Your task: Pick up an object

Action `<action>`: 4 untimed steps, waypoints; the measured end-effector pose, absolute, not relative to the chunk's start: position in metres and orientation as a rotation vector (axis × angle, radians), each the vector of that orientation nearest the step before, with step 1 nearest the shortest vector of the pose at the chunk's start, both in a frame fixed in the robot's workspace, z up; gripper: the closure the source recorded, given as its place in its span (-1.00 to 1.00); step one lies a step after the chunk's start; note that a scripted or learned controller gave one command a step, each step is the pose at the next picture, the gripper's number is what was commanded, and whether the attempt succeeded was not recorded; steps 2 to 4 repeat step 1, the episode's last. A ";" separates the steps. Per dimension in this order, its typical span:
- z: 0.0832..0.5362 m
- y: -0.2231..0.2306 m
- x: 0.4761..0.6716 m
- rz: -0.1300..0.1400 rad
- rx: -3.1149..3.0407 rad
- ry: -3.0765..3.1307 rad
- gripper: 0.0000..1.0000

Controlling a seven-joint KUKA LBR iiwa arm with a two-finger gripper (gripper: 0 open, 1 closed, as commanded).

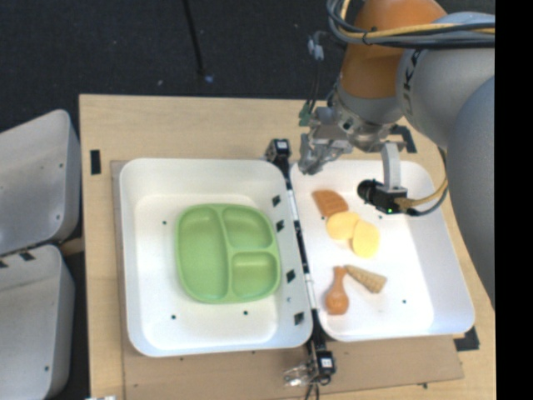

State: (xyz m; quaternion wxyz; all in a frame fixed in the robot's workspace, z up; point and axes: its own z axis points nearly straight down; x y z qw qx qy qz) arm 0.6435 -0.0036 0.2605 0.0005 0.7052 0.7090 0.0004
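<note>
Progress: the pick looks barely begun; nothing is lifted, and every piece of toy food lies on the floor of the right bin [433, 294].
Gripper: the gripper [315, 158] hangs over the far left corner of the right bin, near the divide between the two bins, just beyond the orange slab.
Fingers: whether they are released or clenched I cannot tell, since they are small and dark against the rim; nothing shows between them.
Left to do: by my judgement, choose a piece, come down on it, close and lift; all of that is still ahead.
Orange slab [331, 202]: flat, rounded, matte plastic; the piece nearest the gripper, touching the far yellow disc.
Yellow discs [354, 232]: two smooth round slices, overlapping, in the middle of the right bin.
Cone [366, 278]: tan, ridged, tapering, lying on its side near the front.
Orange drumstick shape [336, 292]: bulbous near end, thin neck, just left of the cone.
Green tray [226, 252]: glossy moulded plastic, three compartments, rounded corners, alone in the left bin [150, 323].
Bins: shallow, white, smooth plastic.
Worktop [191, 127]: pale wood-grain board.
</note>
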 end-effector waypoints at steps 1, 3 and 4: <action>0.262 0.048 0.644 0.004 2.213 2.227 1.00; 0.262 0.048 0.644 0.004 2.213 2.227 1.00; 0.262 0.048 0.644 0.004 2.213 2.227 1.00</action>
